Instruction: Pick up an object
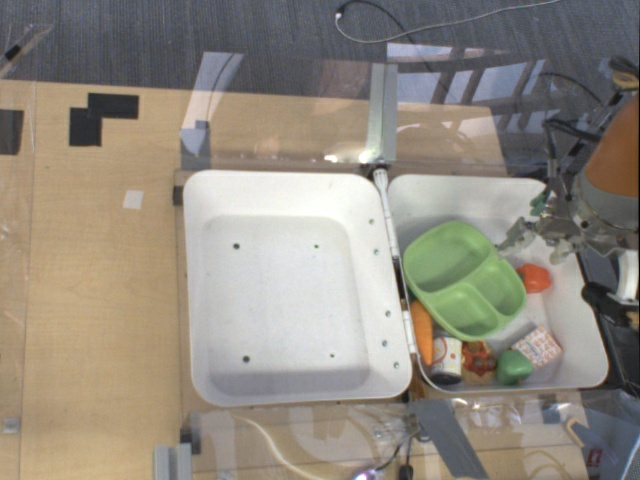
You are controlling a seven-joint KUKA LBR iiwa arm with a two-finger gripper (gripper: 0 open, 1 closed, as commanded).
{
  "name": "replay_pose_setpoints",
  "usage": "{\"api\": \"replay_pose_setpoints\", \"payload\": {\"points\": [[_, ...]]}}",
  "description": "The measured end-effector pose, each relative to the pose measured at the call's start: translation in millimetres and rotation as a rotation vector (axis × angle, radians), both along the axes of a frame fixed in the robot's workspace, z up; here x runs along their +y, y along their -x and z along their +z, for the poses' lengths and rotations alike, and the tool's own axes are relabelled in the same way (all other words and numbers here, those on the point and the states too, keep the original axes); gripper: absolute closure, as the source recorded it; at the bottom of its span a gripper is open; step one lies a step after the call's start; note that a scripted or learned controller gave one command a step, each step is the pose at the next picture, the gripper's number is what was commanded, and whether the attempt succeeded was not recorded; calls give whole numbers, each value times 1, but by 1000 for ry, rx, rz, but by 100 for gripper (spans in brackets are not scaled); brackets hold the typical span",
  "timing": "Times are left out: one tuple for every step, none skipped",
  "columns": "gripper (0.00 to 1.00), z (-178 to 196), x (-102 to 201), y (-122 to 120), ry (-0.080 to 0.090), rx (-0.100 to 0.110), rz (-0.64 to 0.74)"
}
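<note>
Poised at the right side of the scene, the pincer hung over the far right part of the right bin, at the end of the grey arm with its orange band. Its metal parts were tangled against cables and the white floor of the bin, so whether it was open or closed could not be told from this view.

Nearest to it lay a small orange-red ball, just below and a little to the left of the pincer in the view, resting on the bin floor. Touching or almost touching that ball sat a green divided dish, tilted slightly and taking up the middle of the bin, its left edge close to the wall shared with the other bin.

Along the near edge of the right bin the other pickable things were crowded together. A small patterned box lay just below the dish's right end, with a green rounded object beside it. Further left were a red item, too small to make out, and a small can, and an orange carrot lay along the left wall, partly tucked under the dish.

Beyond the dividing wall stood the left bin, and both rested on the wooden bench.
</note>
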State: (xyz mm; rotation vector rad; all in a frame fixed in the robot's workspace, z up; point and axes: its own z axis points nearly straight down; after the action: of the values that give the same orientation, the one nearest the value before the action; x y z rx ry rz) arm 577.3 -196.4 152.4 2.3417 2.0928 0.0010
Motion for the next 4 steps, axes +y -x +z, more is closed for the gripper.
{"api": "replay_pose_setpoints", "payload": {"points": [[0, -60, -1, -23, 4, -17, 49], [0, -27, 10, -29, -1, -3, -821], [100, -16, 12, -30, -1, -4, -808], [100, 93, 67, -40, -3, -3, -840]]}}
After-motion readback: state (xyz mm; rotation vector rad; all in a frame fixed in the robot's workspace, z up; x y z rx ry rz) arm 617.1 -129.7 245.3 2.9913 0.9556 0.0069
